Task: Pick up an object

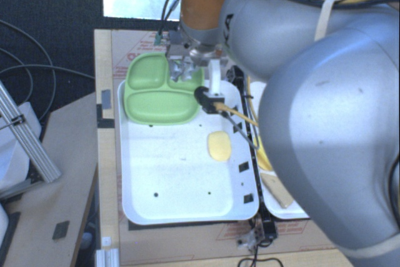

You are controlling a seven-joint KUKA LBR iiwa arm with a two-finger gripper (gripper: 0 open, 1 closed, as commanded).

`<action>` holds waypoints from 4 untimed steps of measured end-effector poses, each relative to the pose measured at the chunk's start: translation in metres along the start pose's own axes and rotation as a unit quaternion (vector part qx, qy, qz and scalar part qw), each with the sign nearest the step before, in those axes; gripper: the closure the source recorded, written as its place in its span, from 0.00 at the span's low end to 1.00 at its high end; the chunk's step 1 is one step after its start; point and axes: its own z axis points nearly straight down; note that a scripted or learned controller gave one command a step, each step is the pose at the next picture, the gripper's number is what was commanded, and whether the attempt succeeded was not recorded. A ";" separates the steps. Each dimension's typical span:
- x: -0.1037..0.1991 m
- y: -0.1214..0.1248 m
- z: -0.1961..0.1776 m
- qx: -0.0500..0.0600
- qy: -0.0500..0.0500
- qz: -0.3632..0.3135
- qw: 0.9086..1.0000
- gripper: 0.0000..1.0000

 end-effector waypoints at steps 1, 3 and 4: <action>-0.052 -0.015 -0.077 0.001 -0.001 0.001 1.000 1.00; 0.041 -0.066 0.012 0.006 0.000 -0.005 1.000 1.00; 0.038 -0.151 0.017 0.008 -0.001 -0.003 1.000 1.00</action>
